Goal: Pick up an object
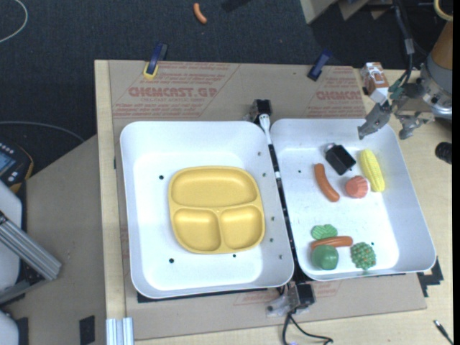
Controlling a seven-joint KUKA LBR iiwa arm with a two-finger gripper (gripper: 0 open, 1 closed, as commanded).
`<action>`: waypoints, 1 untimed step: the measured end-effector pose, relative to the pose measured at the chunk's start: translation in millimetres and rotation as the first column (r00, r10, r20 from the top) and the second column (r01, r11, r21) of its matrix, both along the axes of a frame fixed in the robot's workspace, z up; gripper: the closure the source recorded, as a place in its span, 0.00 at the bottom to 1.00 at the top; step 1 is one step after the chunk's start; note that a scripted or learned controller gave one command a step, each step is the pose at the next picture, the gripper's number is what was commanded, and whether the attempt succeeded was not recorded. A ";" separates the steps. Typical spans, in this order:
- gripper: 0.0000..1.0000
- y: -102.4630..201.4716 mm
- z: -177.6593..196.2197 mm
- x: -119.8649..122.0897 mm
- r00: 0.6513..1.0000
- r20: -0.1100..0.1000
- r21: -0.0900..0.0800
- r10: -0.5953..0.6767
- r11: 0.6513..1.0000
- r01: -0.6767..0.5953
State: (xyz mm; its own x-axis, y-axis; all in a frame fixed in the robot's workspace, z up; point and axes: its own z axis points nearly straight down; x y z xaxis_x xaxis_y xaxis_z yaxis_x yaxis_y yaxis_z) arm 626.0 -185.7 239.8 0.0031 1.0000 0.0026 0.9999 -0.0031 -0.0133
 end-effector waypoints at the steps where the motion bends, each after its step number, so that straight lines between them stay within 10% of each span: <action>1: 0.00 0.5 8.6 2.6 1.000 0.014 -0.003 0.003 1.000 -0.003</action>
